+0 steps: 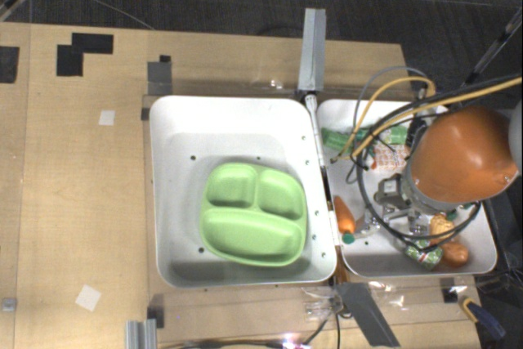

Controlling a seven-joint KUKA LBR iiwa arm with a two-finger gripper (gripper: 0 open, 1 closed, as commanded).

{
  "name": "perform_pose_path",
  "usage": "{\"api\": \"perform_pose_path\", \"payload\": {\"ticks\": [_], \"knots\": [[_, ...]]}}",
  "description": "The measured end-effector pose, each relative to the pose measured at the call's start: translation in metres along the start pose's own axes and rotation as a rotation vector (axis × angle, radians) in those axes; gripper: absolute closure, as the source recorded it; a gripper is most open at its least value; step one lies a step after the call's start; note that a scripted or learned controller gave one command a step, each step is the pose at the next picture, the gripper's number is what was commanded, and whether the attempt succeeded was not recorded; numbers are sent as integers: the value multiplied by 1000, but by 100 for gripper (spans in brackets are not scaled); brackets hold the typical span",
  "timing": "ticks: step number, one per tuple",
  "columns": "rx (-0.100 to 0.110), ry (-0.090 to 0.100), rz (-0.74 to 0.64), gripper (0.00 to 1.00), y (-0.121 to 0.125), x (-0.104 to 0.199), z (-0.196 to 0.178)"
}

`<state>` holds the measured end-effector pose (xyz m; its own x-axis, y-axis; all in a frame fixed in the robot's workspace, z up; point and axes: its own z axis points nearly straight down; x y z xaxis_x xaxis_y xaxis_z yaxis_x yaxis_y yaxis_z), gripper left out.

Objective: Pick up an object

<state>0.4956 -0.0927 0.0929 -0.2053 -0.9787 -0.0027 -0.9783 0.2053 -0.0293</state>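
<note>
The things to pick from lay in the right bin [343, 257]. A small orange carrot [346, 217] lay near that bin's left wall, with a tiny teal bit [348, 238] just below it. A green packet [345, 140] lay near the top of the bin. Near the bottom corner sat a green-and-red wrapped thing [424, 255] touching an orange-brown lump [454, 254].

The arm's big orange band [462, 155] hung over the middle of the right bin. The grey wrist and black cables below it hid the gripper [413, 217], so I could not tell how the jaws stood or if they had anything in them. It seemed to be low in the bin, near the things at the bottom.

To do this step well, the gripper should come straight down over one thing alone. The carrot looked like the easy one, as it lay apart from the rest. The two at the bottom touched, so a grab there could slip or push one away.

The left bin [172, 176] held a green tray [255, 212] with three parts, well apart from the arm.
</note>
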Motion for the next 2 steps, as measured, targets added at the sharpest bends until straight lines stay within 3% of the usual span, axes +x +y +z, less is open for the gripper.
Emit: {"api": "perform_pose_path", "payload": {"ticks": [1,2], "knots": [[-12,-2,-122,0,-57,-4,4],[-16,-3,-114,0,-125,1,7]]}}
